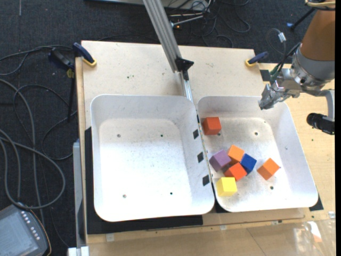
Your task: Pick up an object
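Gripper (268, 101) is hanging over the back right corner of the right bin (298, 159), nothing between the fingers that I can make out, and honestly I can't tell if they're spread or pressed together, they're just a small grey blur from up here.

The stuff to pick is all sitting in that right bin. A lone orange cube (212, 125) is sitting by itself near the divider, well apart from the rest. Then there's a clump toward the front: purple block (219, 160), another orange block (236, 153), blue block (248, 162), a red-orange block (235, 170) all touching or nearly so, with a yellow cube (226, 186) just in front of them. One more orange block (268, 168) is sitting off to the right of the clump.

If I were calling it, I'd be going for the lone cube or the right-hand one. The clump looks like trouble: fingers coming down there are likely to be landing on a neighbour or shoving things around. Lining up with flat faces rather than corners should help too.

Blocks all look like small hard painted cubes, matte, sharp-edged. The bins are smooth white plastic, shallow with rounded corners, and speckled. The left bin (106, 143) is sitting beside it on the pale desk (133, 68).
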You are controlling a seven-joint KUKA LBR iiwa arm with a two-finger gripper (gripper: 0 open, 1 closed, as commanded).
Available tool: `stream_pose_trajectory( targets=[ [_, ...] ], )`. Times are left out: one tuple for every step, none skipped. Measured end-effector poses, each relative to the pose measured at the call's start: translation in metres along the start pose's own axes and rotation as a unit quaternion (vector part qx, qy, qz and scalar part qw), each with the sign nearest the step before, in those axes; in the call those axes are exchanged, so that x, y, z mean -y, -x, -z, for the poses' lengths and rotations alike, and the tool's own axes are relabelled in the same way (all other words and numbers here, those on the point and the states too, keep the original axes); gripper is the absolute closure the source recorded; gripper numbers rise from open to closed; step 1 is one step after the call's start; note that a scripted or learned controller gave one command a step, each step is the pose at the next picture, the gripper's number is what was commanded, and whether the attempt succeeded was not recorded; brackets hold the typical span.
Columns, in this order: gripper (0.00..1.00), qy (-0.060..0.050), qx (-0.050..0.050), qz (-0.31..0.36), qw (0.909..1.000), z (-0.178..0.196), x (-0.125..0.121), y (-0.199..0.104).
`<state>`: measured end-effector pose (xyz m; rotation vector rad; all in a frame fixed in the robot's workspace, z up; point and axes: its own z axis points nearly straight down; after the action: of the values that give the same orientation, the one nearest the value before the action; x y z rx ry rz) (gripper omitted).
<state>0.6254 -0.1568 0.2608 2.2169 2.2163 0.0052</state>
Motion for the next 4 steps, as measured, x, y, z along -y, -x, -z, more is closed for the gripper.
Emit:
stream_pose_trajectory(
  targets=[
    [1.0, -0.004, -0.002, 0.003, 1.0, -0.012, 0.01, -0.047],
    [1.0, -0.005, -0.002, 0.003, 1.0, -0.021, 0.031, -0.09],
    [1.0, -0.004, -0.002, 0.004, 1.0, -0.027, 0.039, -0.142],
    [1.0, -0.004, -0.002, 0.004, 1.0, -0.017, 0.06, -0.189]
  ],
)
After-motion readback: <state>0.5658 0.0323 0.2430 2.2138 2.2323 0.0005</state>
